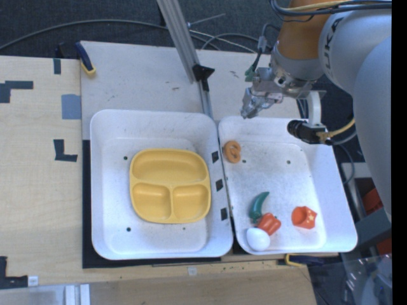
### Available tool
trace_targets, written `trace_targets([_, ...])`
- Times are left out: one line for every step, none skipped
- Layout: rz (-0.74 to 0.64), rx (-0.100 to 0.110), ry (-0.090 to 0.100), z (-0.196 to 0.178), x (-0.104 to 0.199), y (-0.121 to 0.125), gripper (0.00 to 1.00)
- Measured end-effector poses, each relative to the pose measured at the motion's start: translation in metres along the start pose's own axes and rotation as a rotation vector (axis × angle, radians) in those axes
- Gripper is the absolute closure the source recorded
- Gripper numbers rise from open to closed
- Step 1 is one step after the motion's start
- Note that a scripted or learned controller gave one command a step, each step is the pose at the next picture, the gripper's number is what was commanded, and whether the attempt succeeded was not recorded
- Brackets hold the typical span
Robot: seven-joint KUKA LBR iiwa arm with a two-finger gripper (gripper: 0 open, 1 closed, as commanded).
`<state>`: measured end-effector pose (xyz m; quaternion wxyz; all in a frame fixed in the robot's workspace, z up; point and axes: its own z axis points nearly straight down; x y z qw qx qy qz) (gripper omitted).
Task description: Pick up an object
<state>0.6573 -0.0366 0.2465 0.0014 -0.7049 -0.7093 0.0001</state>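
Observation:
My gripper hangs over the far left corner of the right bin, well above its floor, with nothing between its fingers that I can make out. A small orange ring-shaped toy lies just below it near the bin's left wall. Toward the near side lie a green curved piece, a red-orange pepper-like piece, a white egg-like ball and an orange cup-like piece.
The left bin holds a yellow divided plate. A slanted metal bar crosses the bench behind the bins, ending at a black clamp. The grey arm fills the upper right.

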Motion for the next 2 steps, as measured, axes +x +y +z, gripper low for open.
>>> trace_targets([0.000, 0.001, 0.000, -0.002, 0.055, -0.024, 1.00])
trace_targets([0.000, 0.003, -0.001, 0.016, 0.111, -0.042, 1.00])
